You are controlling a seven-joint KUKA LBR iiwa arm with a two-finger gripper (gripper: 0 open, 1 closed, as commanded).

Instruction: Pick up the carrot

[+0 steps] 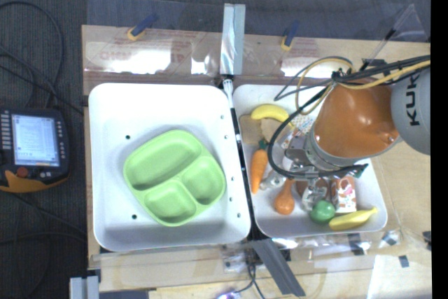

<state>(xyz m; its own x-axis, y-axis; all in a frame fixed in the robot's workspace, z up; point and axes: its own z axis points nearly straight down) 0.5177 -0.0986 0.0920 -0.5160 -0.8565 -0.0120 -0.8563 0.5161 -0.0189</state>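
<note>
Claw (313, 187): low in right white bin (376, 187), beneath orange-banded wrist; opening cannot tell, hold cannot tell. Slim orange plastic carrot with green top (259, 167): at claw's 9 o'clock, near bin's left wall, lying free, apart from claw. Orange pear-shaped toy (284, 201): 7 o'clock, just beside. Green round toy (323, 211): 6 o'clock. Yellow banana (353, 218): 5 o'clock. Second yellow banana (269, 112): 11 o'clock. Left white bin (108, 115): holds light-green divided plastic plate (175, 176).
</note>
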